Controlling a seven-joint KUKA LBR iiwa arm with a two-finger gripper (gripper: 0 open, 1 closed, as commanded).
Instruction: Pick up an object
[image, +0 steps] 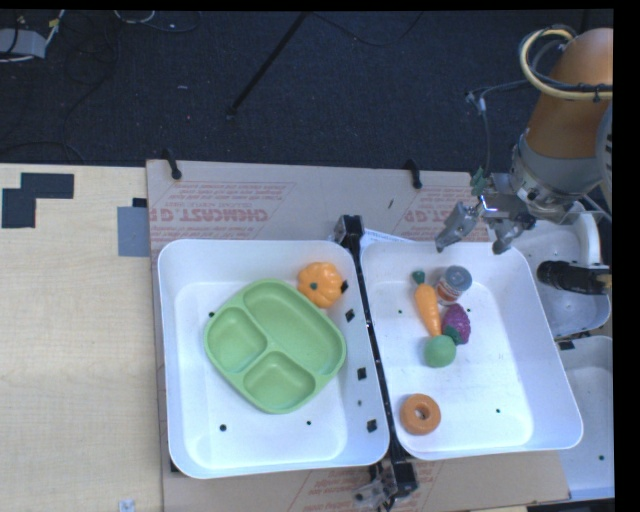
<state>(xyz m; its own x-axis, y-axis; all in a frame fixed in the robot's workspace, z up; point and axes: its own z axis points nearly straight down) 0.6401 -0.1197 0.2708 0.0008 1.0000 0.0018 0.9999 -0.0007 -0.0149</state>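
Note:
My gripper (478, 234) hangs over the back edge of the right bin (530, 400), its two fingers spread apart with nothing between them. In front of it and slightly left lie a small grey-lidded jar (455, 282), an orange carrot (428, 308), a purple piece (457, 323) and a green ball (439, 351), all clustered together. A glazed doughnut (420, 413) rests nearer the front of the same bin. The left bin (190, 420) holds a green divided plate (275, 344) and a small orange pumpkin (320, 284) at the plate's back right corner.
A black divider (366, 340) runs between the two bins. Cardboard (260, 205) lies under and behind the bins. White robot base parts (585, 290) stand to the right of the right bin.

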